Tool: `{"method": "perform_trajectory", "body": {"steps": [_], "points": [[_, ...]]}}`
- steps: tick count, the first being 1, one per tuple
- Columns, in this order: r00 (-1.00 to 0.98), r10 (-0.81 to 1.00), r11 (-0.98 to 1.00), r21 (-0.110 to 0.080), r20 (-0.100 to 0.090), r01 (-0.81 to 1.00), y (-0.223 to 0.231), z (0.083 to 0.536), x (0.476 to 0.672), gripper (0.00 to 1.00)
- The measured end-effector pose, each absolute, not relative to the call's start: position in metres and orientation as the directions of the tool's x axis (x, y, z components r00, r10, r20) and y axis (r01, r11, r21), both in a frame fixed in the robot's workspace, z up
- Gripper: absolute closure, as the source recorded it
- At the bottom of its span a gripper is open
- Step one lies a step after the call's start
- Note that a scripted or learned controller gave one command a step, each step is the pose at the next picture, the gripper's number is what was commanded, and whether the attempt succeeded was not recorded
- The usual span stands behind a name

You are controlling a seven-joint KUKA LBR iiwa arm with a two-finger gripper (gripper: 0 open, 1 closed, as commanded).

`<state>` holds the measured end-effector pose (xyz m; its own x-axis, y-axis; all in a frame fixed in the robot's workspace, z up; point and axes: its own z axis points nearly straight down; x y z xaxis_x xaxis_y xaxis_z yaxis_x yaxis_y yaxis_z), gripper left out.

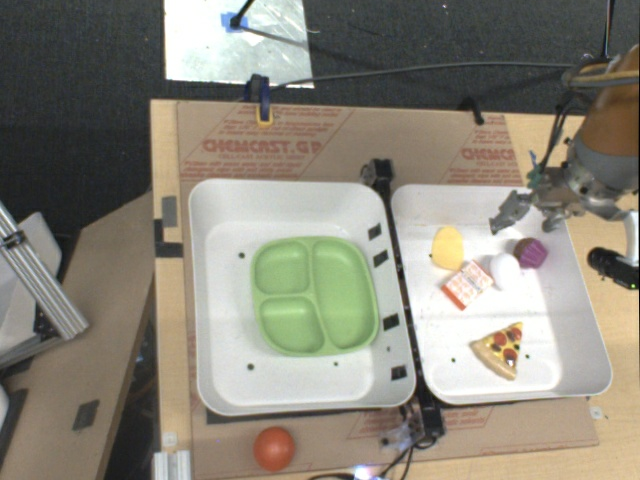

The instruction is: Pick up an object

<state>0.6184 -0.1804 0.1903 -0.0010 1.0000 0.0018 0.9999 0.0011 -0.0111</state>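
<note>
The right bin (580, 368) holds a yellow rounded piece (447, 247), a red-and-white carton (467, 286), a white egg-like ball (504, 267), a purple piece (531, 253) and a toy pizza slice (501, 349). My gripper (528, 209) hangs at the bin's far right side, just above and behind the purple piece. Its fingers spread apart with nothing between them. The grey arm with its orange band (612, 128) comes in from the right edge.
The left bin (215, 218) carries a green three-compartment tray (313, 294). A red-orange ball (273, 447) lies on the bench in front of the left bin. Black clips line the divider between the bins. A cable runs across the back.
</note>
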Motion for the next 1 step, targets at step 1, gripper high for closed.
{"method": "perform_trajectory", "body": {"steps": [1], "points": [[-0.004,1.0,0.004,0.001,-0.001,1.0,-0.1801,0.1981,0.6215,0.0]]}}
